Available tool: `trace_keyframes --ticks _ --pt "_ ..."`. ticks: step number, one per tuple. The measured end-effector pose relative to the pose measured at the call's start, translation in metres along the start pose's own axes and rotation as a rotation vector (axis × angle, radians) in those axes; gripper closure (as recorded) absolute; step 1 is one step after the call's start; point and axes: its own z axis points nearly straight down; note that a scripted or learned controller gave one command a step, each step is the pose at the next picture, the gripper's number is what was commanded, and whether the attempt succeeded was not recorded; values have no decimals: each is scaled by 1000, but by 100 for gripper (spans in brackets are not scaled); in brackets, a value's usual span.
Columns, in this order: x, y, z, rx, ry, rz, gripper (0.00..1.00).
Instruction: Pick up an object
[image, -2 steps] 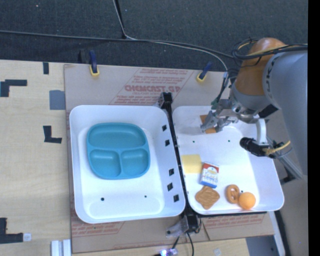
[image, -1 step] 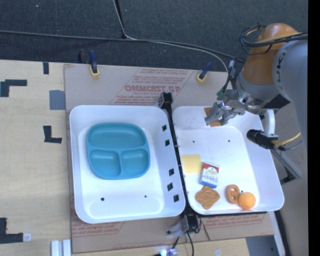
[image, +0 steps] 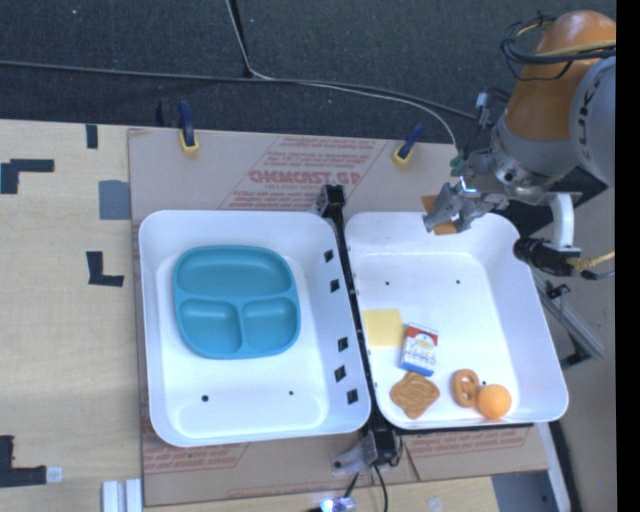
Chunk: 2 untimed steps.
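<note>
Camera view, near to far w/ right bin (image: 520, 330) as ref: orange ball (image: 494, 401), pretzel (image: 465, 386), cookie (image: 414, 394), small carton (image: 420, 350), yellow block (image: 382, 327) along its near side. Gripper (image: 447, 212) hangs over far rim; jaw opening can't be told. Should drop straight onto a well-separated piece, e.g. yellow block.

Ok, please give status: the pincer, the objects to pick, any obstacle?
Pincer above right bin's far rim, something small and orange at its tip, grip unclear. Yellow square block, small printed box, brown cracker, pretzel, orange ball lying in bin. No obstacle seen.
</note>
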Motion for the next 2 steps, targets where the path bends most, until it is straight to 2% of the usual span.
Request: trace_keyframes --ticks 1,2 --pt "53 4 14 5 1 -3 100" --pt "112 -8 12 6 2 -5 100"
